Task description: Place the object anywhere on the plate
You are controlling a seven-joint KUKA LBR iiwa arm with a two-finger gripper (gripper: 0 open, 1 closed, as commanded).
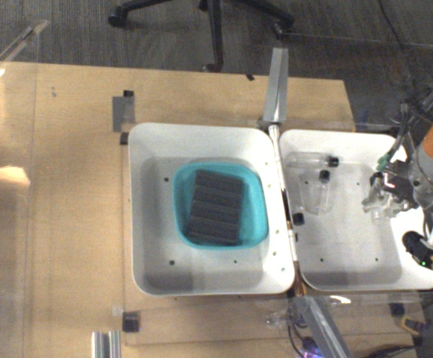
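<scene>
Bench-mounted right bin [351, 271] hosts the gripper [383, 192], its grip impossible to tell; the dark object [215, 207] already rests on the teal plate [255, 200], well left. Withdrawing cleanly should suffice.

office chair base [215, 10] on carpet beyond bench [52, 200].

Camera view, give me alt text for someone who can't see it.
A dark ridged block lies on a teal plate in the left white bin. The gripper hovers over the right bin.
</scene>
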